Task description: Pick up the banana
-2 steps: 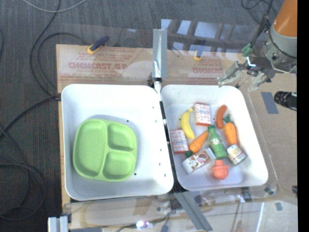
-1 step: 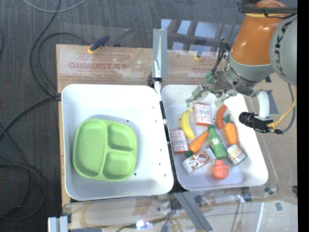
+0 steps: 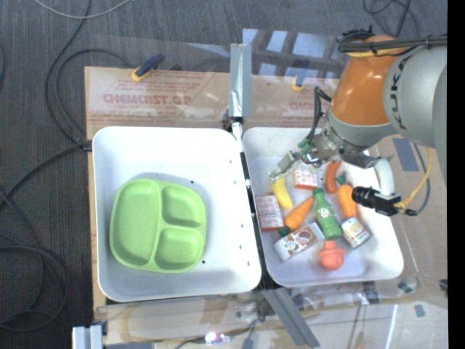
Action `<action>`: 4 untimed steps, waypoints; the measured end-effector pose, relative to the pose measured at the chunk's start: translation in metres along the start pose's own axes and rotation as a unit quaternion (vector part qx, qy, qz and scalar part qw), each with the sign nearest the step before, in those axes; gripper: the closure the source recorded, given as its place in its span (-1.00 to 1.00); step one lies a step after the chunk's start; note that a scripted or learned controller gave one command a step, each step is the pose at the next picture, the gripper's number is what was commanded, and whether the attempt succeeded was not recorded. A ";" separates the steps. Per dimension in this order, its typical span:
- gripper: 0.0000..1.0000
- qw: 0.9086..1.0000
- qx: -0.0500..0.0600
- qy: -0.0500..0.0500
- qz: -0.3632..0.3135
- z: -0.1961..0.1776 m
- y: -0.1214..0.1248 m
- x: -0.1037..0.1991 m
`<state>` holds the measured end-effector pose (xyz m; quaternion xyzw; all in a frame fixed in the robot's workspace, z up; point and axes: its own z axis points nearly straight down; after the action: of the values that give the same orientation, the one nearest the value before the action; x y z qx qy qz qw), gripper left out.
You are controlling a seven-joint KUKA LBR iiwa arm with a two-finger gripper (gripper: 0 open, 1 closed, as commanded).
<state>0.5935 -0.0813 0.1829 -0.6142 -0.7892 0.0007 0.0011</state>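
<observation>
The banana [image 3: 282, 193] is small and yellow. It lies in the right bin [image 3: 385, 264] near that bin's left wall, pointing up and down the view. My gripper [image 3: 296, 161] hangs just above and to the right of the banana's upper end, below the orange wrist band [image 3: 363, 86]. I see nothing held in it.
Around the banana lie a carrot [image 3: 298, 212], a red-and-white packet [image 3: 268, 211], a green bottle [image 3: 325, 215], a small carton [image 3: 298, 241], two more carrots [image 3: 346, 201] and a red toy [image 3: 330, 256]. A green divided plate [image 3: 158, 225] sits in the left bin [image 3: 145, 140].
</observation>
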 end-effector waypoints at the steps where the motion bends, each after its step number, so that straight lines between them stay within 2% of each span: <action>1: -1.00 0.999 0.000 0.000 -0.035 0.000 -0.036 0.010; 2: -1.00 0.997 -0.001 0.000 -0.076 0.000 -0.053 0.027; 3: -1.00 0.997 -0.001 0.000 -0.076 0.000 -0.052 0.027; 4: -1.00 0.983 -0.002 -0.002 -0.185 -0.081 -0.085 0.004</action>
<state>0.5103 -0.0979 0.2638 -0.4578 -0.8891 0.0001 -0.0012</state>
